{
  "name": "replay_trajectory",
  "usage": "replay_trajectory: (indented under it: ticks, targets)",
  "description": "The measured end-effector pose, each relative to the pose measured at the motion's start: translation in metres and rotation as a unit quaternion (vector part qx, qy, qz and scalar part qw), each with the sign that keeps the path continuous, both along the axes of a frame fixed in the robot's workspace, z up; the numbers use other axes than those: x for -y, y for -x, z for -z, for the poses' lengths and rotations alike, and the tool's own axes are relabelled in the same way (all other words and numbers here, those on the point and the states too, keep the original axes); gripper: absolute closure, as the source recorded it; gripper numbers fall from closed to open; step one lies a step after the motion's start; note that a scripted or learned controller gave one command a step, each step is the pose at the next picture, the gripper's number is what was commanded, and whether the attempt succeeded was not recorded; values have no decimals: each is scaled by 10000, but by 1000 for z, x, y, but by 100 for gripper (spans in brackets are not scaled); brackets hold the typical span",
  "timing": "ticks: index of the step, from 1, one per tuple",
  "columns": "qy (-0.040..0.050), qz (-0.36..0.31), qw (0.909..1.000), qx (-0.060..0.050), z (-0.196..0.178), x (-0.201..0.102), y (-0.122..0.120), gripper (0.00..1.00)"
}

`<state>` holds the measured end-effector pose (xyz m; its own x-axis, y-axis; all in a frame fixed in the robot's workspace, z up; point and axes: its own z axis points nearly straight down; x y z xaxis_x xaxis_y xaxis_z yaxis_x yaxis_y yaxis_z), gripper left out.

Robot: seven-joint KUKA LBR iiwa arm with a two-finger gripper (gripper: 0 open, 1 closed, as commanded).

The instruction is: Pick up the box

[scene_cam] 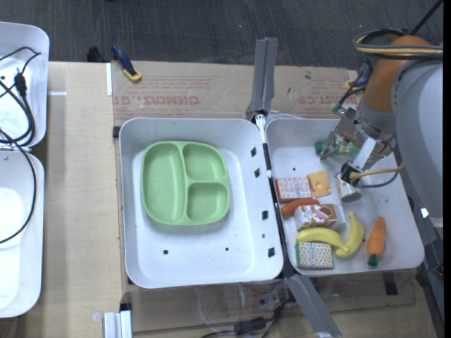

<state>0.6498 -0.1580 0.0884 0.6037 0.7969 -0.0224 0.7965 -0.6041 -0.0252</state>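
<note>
Bench (77,189): pale wood-look surface, matt. Cardboard sheet (183,90) at rear: brown, dull, printed red lettering. Left bin (134,210) and right bin (402,252): white plastic, smooth, slight sheen. Divided plate (186,182): light green plastic, smooth, satin finish. Box (293,188): printed card-like faces, matt. Second box (315,255): printed, faintly glossy. Banana (338,239) and carrot (376,239): smooth moulded plastic look, mild shine. Arm (416,111): grey casing, smooth and semi-gloss; orange band (386,76) glossy. Divider post (264,76) between bins: grey metal, brushed look.
</note>
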Motion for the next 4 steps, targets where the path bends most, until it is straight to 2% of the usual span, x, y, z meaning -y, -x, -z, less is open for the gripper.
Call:
replay_trajectory:
  ticks: [1,2,3,4]
  targets:
    - [0,596,9981,154,-3,-50,52,0]
    - [14,615,9980,158,-12,-48,52,100]
    - [14,617,9980,157,-12,-48,52,0]
    - [1,745,9971,148,-102,-79,109,0]
